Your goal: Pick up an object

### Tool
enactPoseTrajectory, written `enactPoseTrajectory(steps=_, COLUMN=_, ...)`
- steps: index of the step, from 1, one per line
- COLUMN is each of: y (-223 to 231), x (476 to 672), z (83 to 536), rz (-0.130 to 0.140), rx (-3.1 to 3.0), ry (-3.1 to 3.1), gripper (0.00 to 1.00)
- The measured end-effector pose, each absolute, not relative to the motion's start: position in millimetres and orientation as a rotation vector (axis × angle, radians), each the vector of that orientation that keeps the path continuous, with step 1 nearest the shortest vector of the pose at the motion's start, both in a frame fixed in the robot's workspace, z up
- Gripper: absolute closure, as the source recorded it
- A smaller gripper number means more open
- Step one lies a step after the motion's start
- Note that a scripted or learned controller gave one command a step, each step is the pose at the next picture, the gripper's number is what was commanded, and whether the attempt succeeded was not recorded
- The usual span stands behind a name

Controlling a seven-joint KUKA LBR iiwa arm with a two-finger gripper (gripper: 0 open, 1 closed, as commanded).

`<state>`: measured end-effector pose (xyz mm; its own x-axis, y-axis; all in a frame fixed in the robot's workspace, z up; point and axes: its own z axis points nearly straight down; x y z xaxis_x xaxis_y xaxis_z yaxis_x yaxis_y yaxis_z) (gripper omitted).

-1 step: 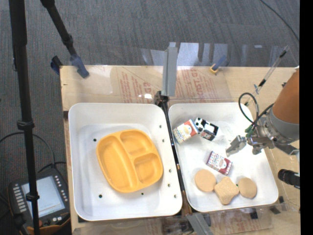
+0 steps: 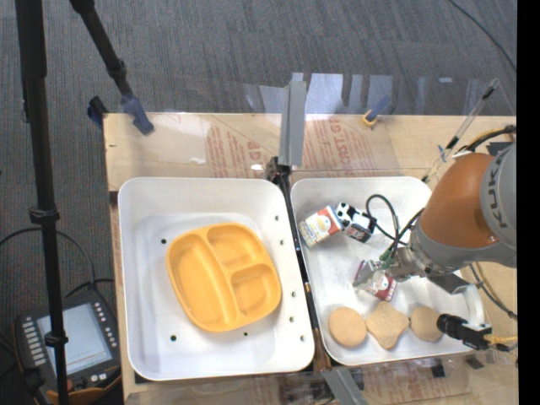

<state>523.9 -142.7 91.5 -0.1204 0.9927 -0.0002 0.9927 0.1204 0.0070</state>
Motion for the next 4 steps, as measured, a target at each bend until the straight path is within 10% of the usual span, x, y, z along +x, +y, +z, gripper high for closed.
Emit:
enactPoseTrajectory(steps=1, y=-145.0, x=524.7, z=102.0, rz=0.012, rx=2.089, ry=2.339, gripper=1.00)
enactPoseTrajectory(steps=2, y=-103.2, x=530.1, z=232.5, rz=0.001, rx=1.687, ry=2.651, gripper=1.00)
enactPoseTrajectory(steps=3, y=-103.6, x=530.0, z=232.5, rz=0.001, rx=1.689, ry=2.650, gripper=0.00)
enactPoseTrajectory(steps=4, y=-159.6, x=561.9, z=151.8, rz=0.001, rx=1.541, ry=2.739, gripper=0.00)
